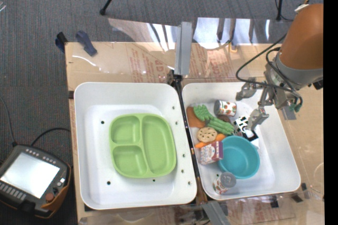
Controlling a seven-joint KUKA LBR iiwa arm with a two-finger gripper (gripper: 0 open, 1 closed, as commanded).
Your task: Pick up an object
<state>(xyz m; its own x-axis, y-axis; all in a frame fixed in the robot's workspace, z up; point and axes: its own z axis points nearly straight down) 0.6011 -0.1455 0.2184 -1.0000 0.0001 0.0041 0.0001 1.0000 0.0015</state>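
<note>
Your gripper hangs over the right bin; a black-and-white block lies just left. Whether it pinches anything is unclear.

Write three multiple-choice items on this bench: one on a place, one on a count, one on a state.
1. Where does the green divided plate lie?
A. left bin
B. right bin
C. bare bench

2. How many compartments does the plate have?
A. two
B. three
C. five

3. How does the teal bowl stand?
A. upside down
B. on its side
C. upright, mouth up

Answers: 1 A, it sits in the left bin. 2 B, two small ones beside one long one. 3 C, its hollow faces the camera in the right bin.
</note>
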